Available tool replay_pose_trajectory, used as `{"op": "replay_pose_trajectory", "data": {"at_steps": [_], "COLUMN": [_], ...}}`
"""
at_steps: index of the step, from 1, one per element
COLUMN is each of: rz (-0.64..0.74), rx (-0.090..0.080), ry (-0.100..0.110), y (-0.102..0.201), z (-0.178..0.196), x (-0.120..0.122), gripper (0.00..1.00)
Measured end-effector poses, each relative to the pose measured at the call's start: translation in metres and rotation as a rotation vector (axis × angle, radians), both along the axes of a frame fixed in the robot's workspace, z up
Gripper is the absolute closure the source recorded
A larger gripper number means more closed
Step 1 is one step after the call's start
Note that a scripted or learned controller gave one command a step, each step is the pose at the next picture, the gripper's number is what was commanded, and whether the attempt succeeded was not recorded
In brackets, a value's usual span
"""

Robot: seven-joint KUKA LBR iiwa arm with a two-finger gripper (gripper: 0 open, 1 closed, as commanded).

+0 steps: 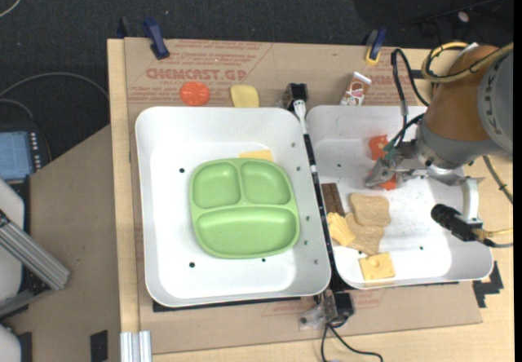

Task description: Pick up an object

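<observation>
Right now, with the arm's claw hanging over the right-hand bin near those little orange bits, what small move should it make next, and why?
Probably a short drop straight down. The gripper sits low in the right bin, right beside an orange piece, with another orange piece just behind it. Nothing can be seen held between its fingers, so lowering onto the nearer piece seems the likeliest next step.

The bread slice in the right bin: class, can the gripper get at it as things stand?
Probably yes. The bread slice lies uncovered on top of the other food, and the gripper hangs just beside it in the same bin.
</observation>
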State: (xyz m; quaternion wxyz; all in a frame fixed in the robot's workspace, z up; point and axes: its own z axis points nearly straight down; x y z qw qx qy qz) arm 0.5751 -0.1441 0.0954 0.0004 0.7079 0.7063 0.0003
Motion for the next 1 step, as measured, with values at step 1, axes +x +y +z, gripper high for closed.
{"op": "replay_pose_trajectory", "data": {"at_steps": [1], "rz": [0.012], "rx": [0.002], "ry": [-0.009], "y": [0.094], "z": [0.0956], "x": [0.0179], "gripper": [1.0]}}
